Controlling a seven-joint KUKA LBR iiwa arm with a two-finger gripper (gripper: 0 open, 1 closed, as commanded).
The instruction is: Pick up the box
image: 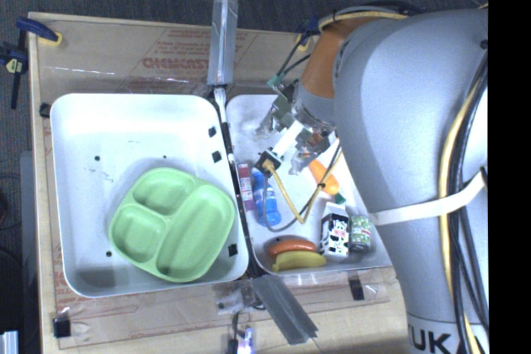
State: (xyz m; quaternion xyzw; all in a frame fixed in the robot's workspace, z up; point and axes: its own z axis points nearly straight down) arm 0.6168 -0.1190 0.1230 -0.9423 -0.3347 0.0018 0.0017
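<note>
We see the box (335,235), a small white carton with black cow patches, standing near the front right corner of the right bin (242,113). Just beside it on the right sits a small greenish can (360,232), touching or nearly touching it. To the box's left, along the bin's front wall, lie a yellow banana (299,260) and a red-orange piece of toy food (290,244) right above it. Farther back on the bin's left side we find a blue bottle (266,200) next to a narrow dark red item (244,179), and a thin yellow cord (289,199) loops across the floor between them and the box. An orange carrot-like piece (323,176) lies behind the box.

The gripper (286,137) hangs over the back half of the right bin, well apart from the box; we cannot tell how it is set. The grey arm (406,120) covers that bin's right side.

The left bin (83,120) holds a green divided plate (172,224) toward its front.
</note>
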